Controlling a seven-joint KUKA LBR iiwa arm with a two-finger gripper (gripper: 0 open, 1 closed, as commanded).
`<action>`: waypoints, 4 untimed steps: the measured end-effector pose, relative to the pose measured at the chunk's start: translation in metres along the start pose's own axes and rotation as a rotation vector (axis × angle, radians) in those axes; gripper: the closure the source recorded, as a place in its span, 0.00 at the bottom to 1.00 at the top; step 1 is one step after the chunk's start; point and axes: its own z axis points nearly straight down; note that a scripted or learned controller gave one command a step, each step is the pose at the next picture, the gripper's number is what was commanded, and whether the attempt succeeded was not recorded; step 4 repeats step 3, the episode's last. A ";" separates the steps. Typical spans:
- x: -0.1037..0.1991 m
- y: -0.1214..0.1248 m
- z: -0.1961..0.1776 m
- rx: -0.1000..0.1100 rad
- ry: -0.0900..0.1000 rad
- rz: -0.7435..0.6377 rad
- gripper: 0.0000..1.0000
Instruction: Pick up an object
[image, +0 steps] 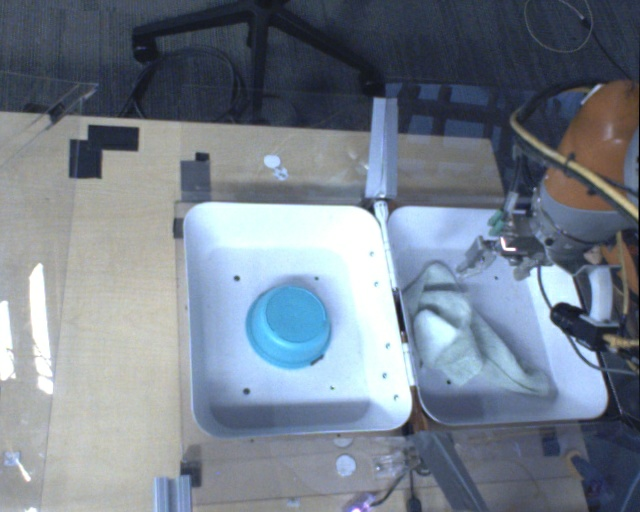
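Pincer (490, 250) hovering over far side of right bin (570, 405), fingers spread, nothing between. Crumpled white cloth (460, 330) lying in same bin, just beneath. Blue bowl (289, 326) upside-down, left bin (210, 300).

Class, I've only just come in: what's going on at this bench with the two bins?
A grey robot arm reaches in from the right, its gripper poised over the right bin, just above a crumpled pale cloth lying there. Nothing sits between its fingers. A blue bowl rests upside down in the left bin, untouched. No object has been picked up.
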 end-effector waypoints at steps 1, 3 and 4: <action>0.009 0.007 0.131 -0.008 0.000 0.201 0.00; 0.024 0.090 0.038 -0.002 -0.001 0.259 1.00; 0.024 0.090 0.038 -0.002 -0.001 0.259 1.00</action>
